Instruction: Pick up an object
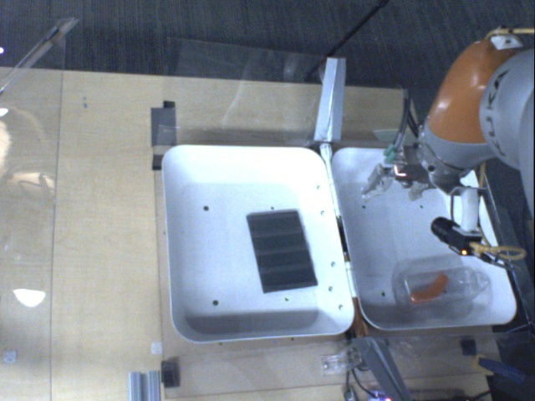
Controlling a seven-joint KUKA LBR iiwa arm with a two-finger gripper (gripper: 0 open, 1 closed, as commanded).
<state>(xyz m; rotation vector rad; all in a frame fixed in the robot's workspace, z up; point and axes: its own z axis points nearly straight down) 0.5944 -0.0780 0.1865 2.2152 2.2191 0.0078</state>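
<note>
The gripper (391, 176) hangs over the far part of the right bin (372, 261), and whether its jaws stand apart or together I cannot tell: the tips are small and blurred against the white floor. Nothing shows between them. Behind it the wrist runs to the right into the grey arm with its orange band (466, 94), which leans in over the bin's far right corner.

Toward the near right corner of that bin lies a clear plastic bottle (441, 284) on its side, with something orange inside it. It is well apart from the gripper, nearer the camera. It is probably the likelier thing to pick, being in the bin the arm already overhangs.

Left of that bin, in the left bin (188, 224), a dark ribbed rectangular pad (282, 251) lies flat near the middle.
</note>
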